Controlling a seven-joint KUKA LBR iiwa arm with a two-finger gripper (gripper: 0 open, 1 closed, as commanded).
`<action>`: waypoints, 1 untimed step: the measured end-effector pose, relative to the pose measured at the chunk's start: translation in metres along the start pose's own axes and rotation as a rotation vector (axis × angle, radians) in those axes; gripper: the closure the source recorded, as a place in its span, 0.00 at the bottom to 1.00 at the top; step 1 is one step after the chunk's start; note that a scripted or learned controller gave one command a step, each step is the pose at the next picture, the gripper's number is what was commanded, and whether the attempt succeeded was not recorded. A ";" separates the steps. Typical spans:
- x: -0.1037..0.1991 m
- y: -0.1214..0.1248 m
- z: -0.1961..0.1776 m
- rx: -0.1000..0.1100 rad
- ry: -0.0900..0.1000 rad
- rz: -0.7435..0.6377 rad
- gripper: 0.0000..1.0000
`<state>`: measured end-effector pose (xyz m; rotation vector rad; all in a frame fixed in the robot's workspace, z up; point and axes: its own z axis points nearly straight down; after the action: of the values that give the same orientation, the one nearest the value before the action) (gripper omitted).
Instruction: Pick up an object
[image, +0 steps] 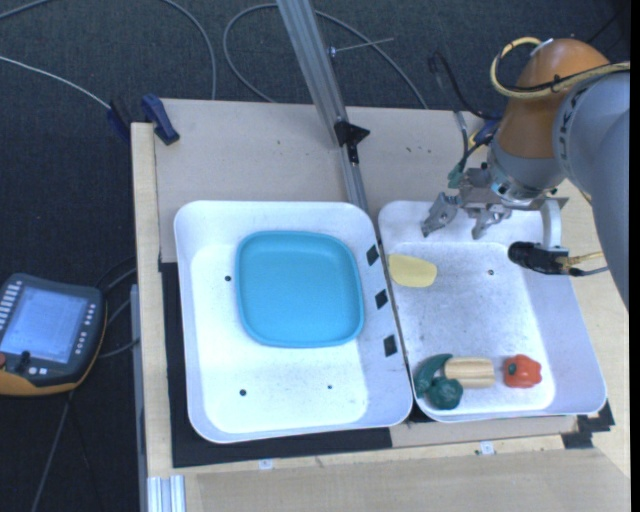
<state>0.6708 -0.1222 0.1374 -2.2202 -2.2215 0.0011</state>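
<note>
Right bin holds a yellow piece (412, 271), green vegetable (438, 383), tan block (470, 372) and red pepper (521, 371).

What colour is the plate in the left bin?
Light blue, a plain turquoise plate, seen clearly in the camera view.

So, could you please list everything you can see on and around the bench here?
bins: two, white, side by side on the bench
plate: one, blue, in the left bin
yellow piece: one, pale yellow, right bin, near its left wall
green item: one, dark green, right bin, near edge
tan block: one, beside the green item
red item: one, red-orange, right of the block
pendant: one, grey, left of the bench
clamp: one, blue, bench's far left corner
arm: one, grey and orange, from the right
gripper: one, open, over the right bin's far end
</note>
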 end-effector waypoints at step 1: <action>0.000 0.001 -0.012 -0.003 0.000 0.000 1.00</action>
<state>0.6715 -0.1223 0.1493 -2.2221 -2.2232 -0.0018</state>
